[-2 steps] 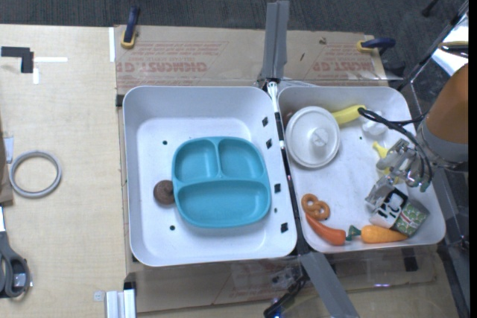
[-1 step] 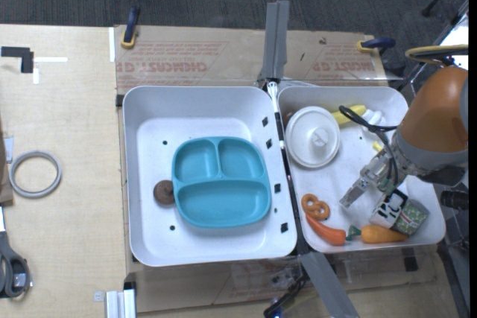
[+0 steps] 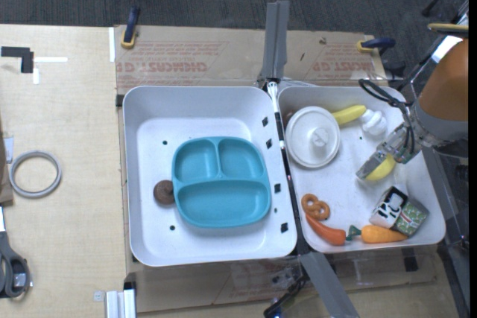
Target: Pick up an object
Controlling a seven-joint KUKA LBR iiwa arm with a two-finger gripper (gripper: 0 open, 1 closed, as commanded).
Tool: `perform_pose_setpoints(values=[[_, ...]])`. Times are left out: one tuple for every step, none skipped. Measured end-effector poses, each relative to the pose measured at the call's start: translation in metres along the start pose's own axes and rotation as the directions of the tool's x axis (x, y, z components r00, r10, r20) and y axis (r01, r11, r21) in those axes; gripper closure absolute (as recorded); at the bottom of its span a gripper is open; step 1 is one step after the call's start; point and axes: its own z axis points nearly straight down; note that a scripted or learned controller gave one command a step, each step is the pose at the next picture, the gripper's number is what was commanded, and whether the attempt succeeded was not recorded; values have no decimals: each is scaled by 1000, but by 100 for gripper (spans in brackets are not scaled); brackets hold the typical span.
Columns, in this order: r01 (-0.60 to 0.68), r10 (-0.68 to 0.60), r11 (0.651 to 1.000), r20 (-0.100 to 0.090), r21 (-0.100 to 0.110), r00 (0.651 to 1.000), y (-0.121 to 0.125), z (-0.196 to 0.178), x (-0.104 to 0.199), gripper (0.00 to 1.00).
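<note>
arm (image 3: 447, 89) enters from the right edge, orange band up top, grey wrist below it angled down and left. gripper (image 3: 375, 167) sits low at the end of the wrist, tilted, cables looping around the wrist.

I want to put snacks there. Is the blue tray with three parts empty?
Yes, empty. The blue tray lies flat in the left bin; all three sections show bare blue. A brown round thing sits beside it, outside.

Even bright overhead light, soft shadows, slight blur throughout.
</note>
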Motion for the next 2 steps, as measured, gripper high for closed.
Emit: perform_pose_setpoints(values=[[4,-4,1000,1,-1,1000,2,-9,0,100],[4,-4,1000,1,-1,1000,2,-9,0,0]])
